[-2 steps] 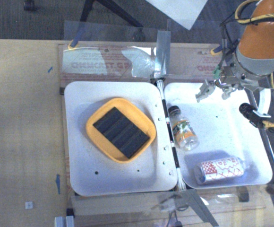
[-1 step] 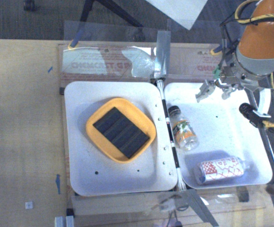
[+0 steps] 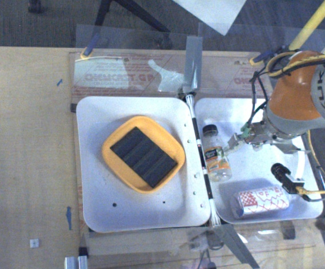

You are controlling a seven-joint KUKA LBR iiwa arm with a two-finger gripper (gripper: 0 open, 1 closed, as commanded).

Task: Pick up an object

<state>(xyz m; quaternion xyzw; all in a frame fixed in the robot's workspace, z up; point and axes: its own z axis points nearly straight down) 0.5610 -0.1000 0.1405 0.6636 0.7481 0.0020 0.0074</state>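
Faint reddish lettering printed across the clear sheet (image 3: 126, 76) behind the left bin, too washed out to read. Dark label with pale marks on the small bottle (image 3: 216, 156), illegible. Part of black lettering on the arm (image 3: 314, 88), cut off.

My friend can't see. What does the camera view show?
A robot arm reaches over the right bin, its gripper near a small clear bottle beside a red-patterned packet. The left bin holds an orange dish.
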